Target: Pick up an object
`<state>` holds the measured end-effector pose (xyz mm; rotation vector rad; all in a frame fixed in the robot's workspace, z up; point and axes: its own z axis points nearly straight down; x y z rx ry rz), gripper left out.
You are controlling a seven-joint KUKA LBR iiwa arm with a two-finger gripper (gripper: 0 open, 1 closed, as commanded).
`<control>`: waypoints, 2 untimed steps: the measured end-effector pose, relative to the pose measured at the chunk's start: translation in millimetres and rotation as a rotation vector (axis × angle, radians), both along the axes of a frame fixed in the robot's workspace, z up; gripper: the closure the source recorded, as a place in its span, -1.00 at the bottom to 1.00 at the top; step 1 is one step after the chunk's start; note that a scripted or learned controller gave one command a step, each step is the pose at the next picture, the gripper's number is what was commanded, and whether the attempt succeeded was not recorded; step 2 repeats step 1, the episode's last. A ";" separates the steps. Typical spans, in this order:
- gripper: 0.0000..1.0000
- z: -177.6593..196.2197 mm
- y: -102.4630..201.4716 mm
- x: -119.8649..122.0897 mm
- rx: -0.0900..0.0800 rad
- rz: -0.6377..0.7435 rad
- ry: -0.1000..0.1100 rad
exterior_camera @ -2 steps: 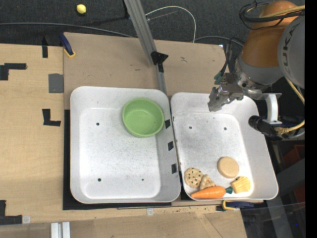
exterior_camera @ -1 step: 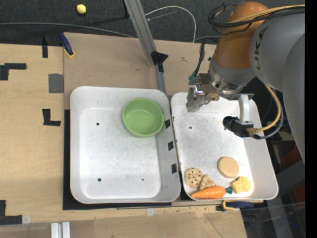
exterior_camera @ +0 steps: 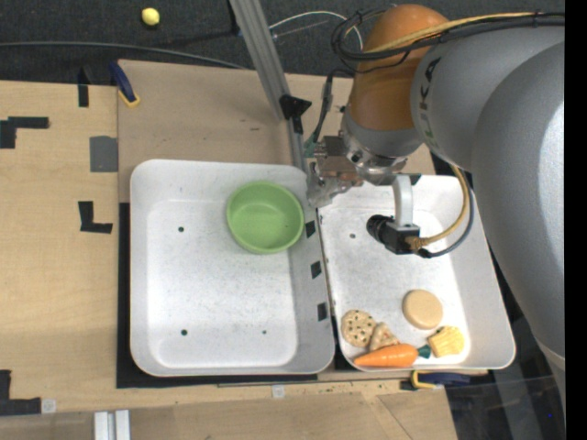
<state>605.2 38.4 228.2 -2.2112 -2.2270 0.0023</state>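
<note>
Count: two white bins, left bin (exterior_camera: 156,273) and right bin (exterior_camera: 477,282). Left one has one green bowl (exterior_camera: 265,216). Right one has five food items: one carrot (exterior_camera: 385,357), one round cookie (exterior_camera: 357,326), one tan disc (exterior_camera: 423,309), one yellow corn piece (exterior_camera: 446,341), one small brown piece (exterior_camera: 382,335).

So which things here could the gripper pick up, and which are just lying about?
Pickable:
green bowl, left bin
carrot, cookie, round tan piece, yellow piece, right bin

Lying about:
yellow ball beyond the bench
blue clamp
</note>
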 end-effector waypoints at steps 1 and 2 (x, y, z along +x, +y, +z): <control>1.00 -10.7 55.2 12.5 0.000 0.000 -0.001; 1.00 -10.7 55.2 12.5 0.000 0.000 -0.001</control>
